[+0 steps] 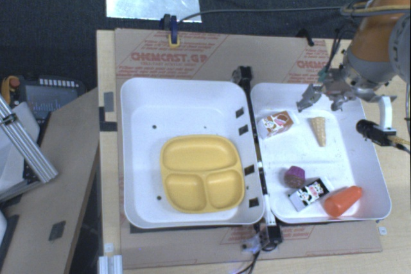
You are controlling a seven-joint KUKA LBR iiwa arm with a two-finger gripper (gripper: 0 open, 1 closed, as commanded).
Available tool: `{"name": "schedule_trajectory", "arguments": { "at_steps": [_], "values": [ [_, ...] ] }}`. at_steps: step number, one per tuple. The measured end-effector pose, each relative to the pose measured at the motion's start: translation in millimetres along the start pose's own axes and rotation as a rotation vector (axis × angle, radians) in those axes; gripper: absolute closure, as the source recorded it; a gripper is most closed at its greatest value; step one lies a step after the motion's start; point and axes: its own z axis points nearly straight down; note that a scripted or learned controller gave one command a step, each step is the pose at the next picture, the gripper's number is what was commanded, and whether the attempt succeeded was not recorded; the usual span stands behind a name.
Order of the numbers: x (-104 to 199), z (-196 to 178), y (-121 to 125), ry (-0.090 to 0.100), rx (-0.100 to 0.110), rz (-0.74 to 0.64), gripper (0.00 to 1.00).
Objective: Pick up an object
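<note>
Cone: tan waffle-textured ice-cream cone toy (319, 130), right white bin (369, 167), upper part.
Axis: long axis near-vertical in view; tip points toward the lower edge.
Gripper: two-finger gripper (323, 97), fingers spread, nothing between them.
Relation: cone lies just below the fingertips, apart from them, roughly between their lines.

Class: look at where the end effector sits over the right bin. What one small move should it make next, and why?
Probably straight down. The end effector, open, hangs above the cone near the back of the right bin, holding nothing. The cone lies apart from the snack packet, so it seems the easiest pick.
</note>
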Motion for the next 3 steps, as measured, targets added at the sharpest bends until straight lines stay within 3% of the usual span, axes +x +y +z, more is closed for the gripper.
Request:
{"name": "schedule_trajectory", "arguments": {
  "at_steps": [1,2,3],
  "values": [
    [0,-8,3,-0.002,-0.013,-0.002,0.0],
    [-4,52,7,-0.002,-0.011,-0.001,0.0],
    [-5,68,9,-0.005,-0.022,0.001,0.0]
  ]
}}
